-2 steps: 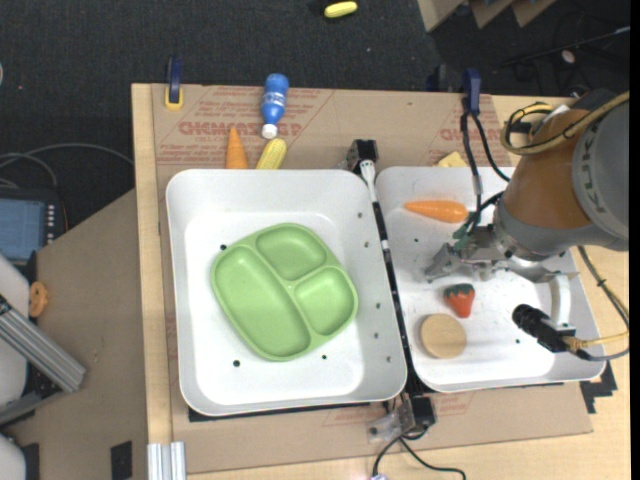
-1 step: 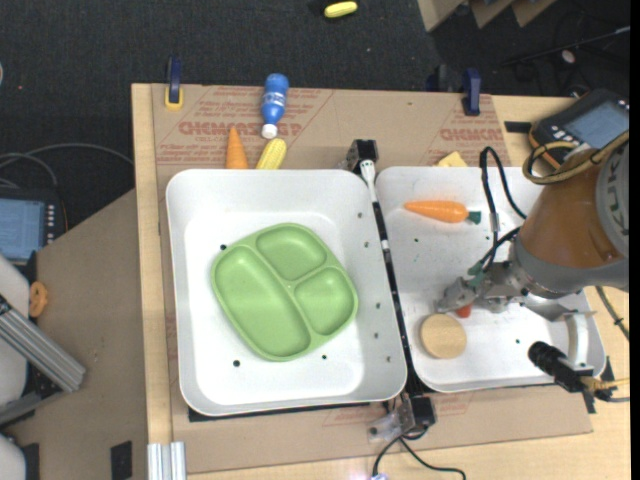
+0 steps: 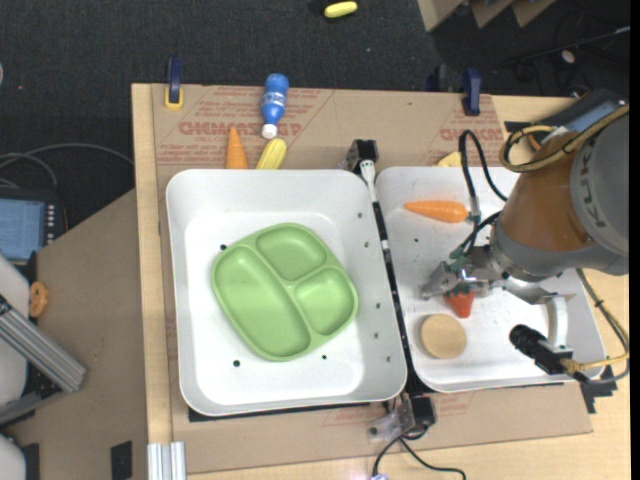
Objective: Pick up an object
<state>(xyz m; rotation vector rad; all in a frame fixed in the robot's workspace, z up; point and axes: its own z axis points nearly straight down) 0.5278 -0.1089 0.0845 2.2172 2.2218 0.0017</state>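
Note:
My gripper [image 3: 452,280] is low over the middle of the right bin [image 3: 500,373], with the arm reaching in from the right. A small red object [image 3: 461,305] lies right under the gripper's near side, partly hidden by it. I cannot see whether it is gripped. An orange carrot [image 3: 436,209] lies at the back of this bin. A round tan disc [image 3: 442,336] rests near the front, just below the red object.
The left bin [image 3: 200,368] holds a green divided plate [image 3: 285,290]. On the bench behind it lie a blue and white bottle [image 3: 273,103], a small orange piece [image 3: 235,151] and a yellow piece [image 3: 272,153]. A black divider [image 3: 381,238] runs between the bins.

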